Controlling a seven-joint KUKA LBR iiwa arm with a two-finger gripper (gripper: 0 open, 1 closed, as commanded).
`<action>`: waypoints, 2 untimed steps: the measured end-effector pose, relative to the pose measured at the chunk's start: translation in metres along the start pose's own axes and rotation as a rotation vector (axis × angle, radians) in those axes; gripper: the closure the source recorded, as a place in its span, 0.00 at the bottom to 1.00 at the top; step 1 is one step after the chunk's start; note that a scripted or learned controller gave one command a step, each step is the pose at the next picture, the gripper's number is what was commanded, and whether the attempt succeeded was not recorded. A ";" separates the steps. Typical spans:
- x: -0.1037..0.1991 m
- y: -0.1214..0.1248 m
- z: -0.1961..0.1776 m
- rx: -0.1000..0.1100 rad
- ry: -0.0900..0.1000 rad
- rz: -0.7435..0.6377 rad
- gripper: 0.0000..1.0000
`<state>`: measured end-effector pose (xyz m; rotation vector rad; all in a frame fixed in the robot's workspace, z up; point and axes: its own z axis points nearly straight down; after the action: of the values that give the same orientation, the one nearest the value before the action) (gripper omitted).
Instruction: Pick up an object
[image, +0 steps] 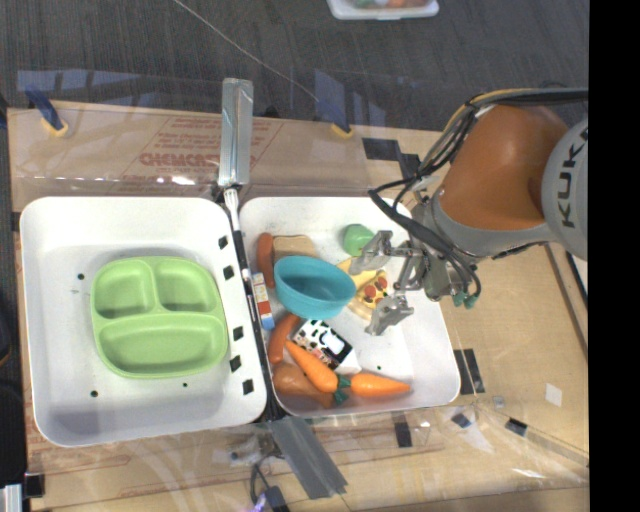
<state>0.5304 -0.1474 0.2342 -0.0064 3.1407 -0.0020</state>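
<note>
We log the gripper (383, 280) spread open, holding nothing, over the right bin (436, 350), crowded by bowl (312, 284), carrots (345, 378), green ball (357, 238); left bin (50, 300) holds a tray (158, 316).

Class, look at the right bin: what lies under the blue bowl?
The blue bowl rests on a pile: a brown bread-like piece shows behind it and an orange carrot in front. Whatever lies directly beneath is covered.

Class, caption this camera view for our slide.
Grey arm's open pincer hovers in the toy-filled right white bin, beside the blue plastic bowl.
</note>
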 end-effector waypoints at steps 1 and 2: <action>0.012 -0.028 0.115 0.003 -0.018 -0.010 0.00; -0.034 0.012 0.123 0.000 -0.016 0.531 0.00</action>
<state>0.5646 -0.1350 0.1112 0.8141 3.0168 -0.0011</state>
